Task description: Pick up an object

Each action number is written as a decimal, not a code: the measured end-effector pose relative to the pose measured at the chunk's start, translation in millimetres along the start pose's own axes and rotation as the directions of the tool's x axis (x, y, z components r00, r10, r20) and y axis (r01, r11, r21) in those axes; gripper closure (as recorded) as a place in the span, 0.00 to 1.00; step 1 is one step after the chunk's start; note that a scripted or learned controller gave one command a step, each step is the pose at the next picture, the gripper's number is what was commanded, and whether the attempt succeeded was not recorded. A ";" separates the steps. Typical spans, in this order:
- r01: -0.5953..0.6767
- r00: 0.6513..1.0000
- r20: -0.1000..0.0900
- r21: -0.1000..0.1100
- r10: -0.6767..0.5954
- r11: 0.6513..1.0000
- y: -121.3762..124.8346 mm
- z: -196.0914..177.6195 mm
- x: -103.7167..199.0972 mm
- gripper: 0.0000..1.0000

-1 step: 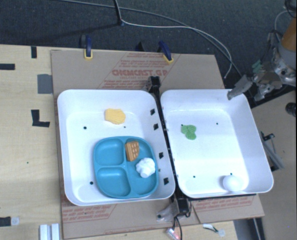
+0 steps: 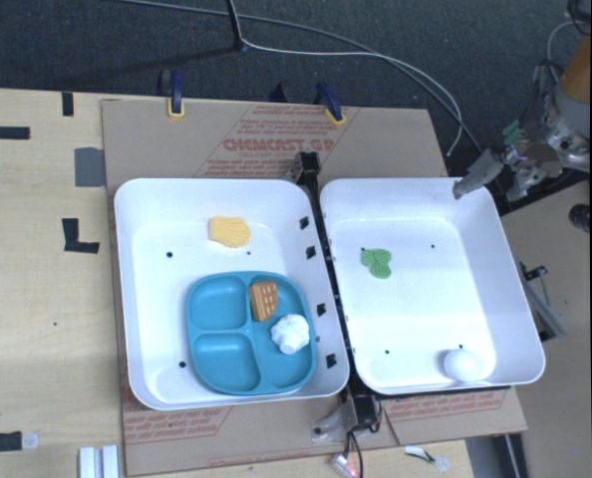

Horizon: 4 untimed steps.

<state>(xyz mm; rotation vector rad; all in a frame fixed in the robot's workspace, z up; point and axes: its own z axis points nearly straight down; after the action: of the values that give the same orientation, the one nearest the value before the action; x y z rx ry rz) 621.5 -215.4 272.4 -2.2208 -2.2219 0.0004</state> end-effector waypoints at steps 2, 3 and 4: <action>0.000 1.000 0.000 0.000 0.000 1.000 0.0 0.0 0.0 0.00; 0.000 1.000 0.000 0.000 0.000 1.000 0.0 0.0 0.0 0.00; 0.000 1.000 0.000 0.000 0.000 1.000 0.0 0.0 0.0 0.00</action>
<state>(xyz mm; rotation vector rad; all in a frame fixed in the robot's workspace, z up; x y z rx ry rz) 621.5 -215.4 272.4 -2.2208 -2.2219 0.0004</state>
